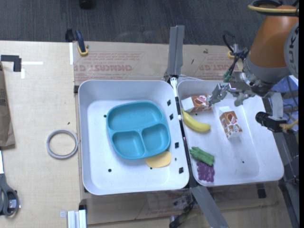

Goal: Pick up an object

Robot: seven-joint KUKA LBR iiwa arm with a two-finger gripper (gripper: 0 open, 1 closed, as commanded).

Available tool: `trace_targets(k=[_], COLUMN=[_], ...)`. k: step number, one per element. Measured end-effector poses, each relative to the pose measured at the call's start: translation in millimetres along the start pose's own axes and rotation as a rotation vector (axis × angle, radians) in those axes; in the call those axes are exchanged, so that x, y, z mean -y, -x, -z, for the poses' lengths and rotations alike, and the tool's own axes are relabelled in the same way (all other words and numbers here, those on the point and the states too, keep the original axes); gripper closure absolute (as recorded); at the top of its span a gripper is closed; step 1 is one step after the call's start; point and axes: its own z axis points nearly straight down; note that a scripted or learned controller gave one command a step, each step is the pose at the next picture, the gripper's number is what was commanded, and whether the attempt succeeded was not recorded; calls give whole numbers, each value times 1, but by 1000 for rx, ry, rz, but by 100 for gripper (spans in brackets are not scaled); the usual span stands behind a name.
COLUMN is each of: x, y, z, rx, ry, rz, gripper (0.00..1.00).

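Observation:
My gripper (228,96) hangs over the back of the right bin (266,167), its two fingers spread open with nothing between them. Its left finger (217,94) is just right of a red and white snack packet (200,102). A small white and orange carton (230,124) lies a little in front of the gripper. A yellow banana (194,122) rests by the bin's left wall. Nearer the front lie a green vegetable toy (202,154) and a purple bunch of grapes (205,172).
The left bin (90,170) holds a blue divided plate (138,129) with a yellow piece (159,160) at its front edge. A grey divider post (175,51) stands between the bins at the back. A tape ring (61,143) and scissors (7,201) lie on the bench at left.

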Motion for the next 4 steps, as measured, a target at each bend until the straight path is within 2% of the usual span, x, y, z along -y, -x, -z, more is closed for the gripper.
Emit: trace_targets(k=[1,2,3,4], x=[21,28,28,6], y=[83,73,74,33], z=[-37,-129,-120,-39], rx=[0,0,0,1], ry=[1,3,3,2], rz=[-21,146,143,-28], gripper=[0,0,100,100])
